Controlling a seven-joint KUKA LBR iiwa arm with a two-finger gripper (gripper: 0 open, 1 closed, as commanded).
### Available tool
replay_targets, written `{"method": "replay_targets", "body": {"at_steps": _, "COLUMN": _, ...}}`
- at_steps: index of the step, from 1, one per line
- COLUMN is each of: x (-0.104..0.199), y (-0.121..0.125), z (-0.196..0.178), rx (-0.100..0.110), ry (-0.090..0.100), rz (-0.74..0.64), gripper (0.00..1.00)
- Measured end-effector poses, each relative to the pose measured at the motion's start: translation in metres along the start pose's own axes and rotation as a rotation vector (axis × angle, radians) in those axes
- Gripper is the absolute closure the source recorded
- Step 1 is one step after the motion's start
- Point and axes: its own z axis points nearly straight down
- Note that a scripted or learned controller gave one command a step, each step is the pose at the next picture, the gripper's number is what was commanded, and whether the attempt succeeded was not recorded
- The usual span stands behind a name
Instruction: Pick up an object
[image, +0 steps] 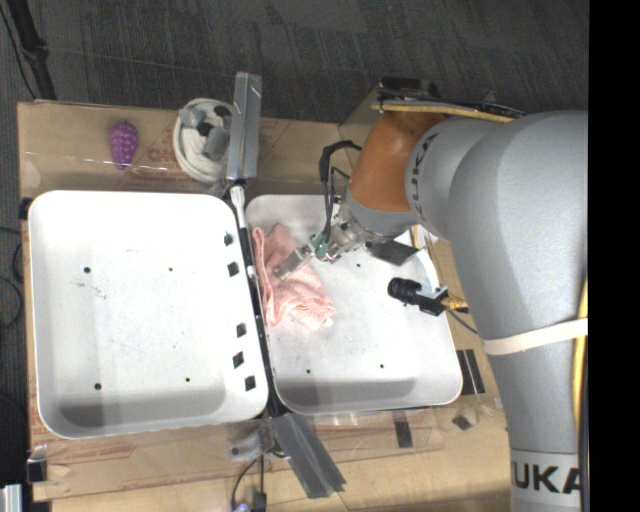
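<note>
Arm: grey, orange band above the wrist, comes in from the right and bends down over the right bin.
Hand: low in the right bin's upper left part, at the upper edge of the pink cloth; tip dark and small against the cloth.
Hand state: cannot tell whether spread or pressed together; the tip is too small and partly covered by the wrist.
Pink cloth: crumpled, lying in the right bin against its left wall, upper half of the bin.
Contact: hand tip looks to touch the cloth's top edge; a grip cannot be made out.
Right bin: white, shallow.
Left bin: white, shallow, just beside the right bin.
Table: brown; purple object and white coiled item behind the left bin.
</note>
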Motion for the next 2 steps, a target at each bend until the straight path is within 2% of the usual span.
{"method": "replay_targets", "body": {"at_steps": 1, "x": 0.019, "y": -0.08, "z": -0.001, "rx": 0.0, "ry": 0.001, "rz": 0.052, "gripper": 0.0}}
{"method": "replay_targets", "body": {"at_steps": 2, "x": 0.018, "y": -0.069, "z": -0.001, "rx": -0.003, "ry": -0.003, "rz": -0.186, "gripper": 0.0}}
